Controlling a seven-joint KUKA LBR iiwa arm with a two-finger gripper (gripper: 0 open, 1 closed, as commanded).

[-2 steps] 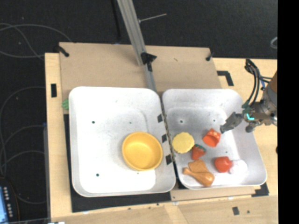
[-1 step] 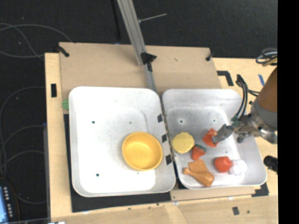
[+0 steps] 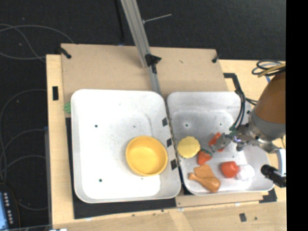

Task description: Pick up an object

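Objects for picking lie in two shallow white plastic bins on the tan worktop (image 3: 120, 66): the left bin (image 3: 96, 109) carries a round yellow plastic bowl (image 3: 146, 155) near its right wall, and the right bin (image 3: 202, 105) carries the smaller items. These are a tan drumstick-shaped toy (image 3: 206, 176), a pale yellow round ridged piece (image 3: 188, 147), a red block (image 3: 229, 169) beside a white lump (image 3: 246, 173), and a small red-orange piece (image 3: 204, 157). Grey arm with orange band (image 3: 270, 110) lowers its pincer (image 3: 226, 141) against another small red piece (image 3: 216, 140); whether it is parted or closed cannot be told.
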